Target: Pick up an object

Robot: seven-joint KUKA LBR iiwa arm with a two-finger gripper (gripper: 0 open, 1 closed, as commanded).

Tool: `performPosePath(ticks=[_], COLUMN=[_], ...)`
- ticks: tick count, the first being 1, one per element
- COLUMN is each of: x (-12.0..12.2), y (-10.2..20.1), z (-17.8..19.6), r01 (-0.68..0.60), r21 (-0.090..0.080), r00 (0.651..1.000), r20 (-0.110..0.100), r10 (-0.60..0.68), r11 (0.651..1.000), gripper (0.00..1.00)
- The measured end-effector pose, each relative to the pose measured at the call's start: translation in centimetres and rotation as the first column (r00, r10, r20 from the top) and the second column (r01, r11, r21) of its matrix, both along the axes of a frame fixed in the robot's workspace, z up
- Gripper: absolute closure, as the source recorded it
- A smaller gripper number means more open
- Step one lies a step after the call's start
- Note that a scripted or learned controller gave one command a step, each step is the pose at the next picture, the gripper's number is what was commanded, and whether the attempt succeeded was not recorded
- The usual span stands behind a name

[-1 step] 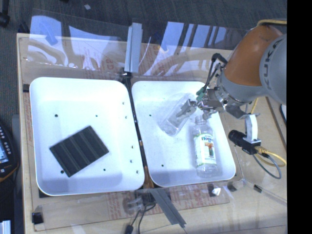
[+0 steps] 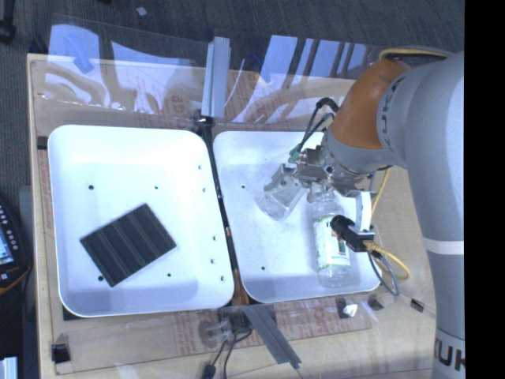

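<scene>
while low in the right bin (image 2: 252, 267), gripper (image 2: 304, 181) touches a clear cup (image 2: 278, 204).

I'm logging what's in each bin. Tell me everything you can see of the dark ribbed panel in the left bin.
The panel is a flat, dark grey to black rectangle with parallel ridges running along its length; it looks like plastic or rubber. It lies flat on the floor of the left bin, in the lower half, turned at a slant to the bin's walls. It touches nothing but the bin's floor and looks intact.
</scene>
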State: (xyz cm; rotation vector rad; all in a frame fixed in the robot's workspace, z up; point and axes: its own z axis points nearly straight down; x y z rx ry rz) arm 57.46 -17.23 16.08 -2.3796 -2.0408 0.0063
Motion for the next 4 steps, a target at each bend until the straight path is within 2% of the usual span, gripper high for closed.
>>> performPosePath(ticks=[1, 2, 3, 4], x=[3.4, 4.7, 9.2, 8.7], y=[-0.8, 1.5, 4.2, 3.5], z=[-3.9, -4.3, -4.2, -3.0], r01=[-0.103, -0.256, -0.376, -0.200], r21=[-0.010, -0.032, -0.036, -0.010], r00=[0.994, 0.965, 0.925, 0.979], r20=[0.030, 0.044, 0.046, 0.024], r10=[0.103, 0.257, 0.377, 0.200], r11=[0.995, 0.966, 0.926, 0.980], gripper=[0.00, 0.00, 0.00, 0.00])
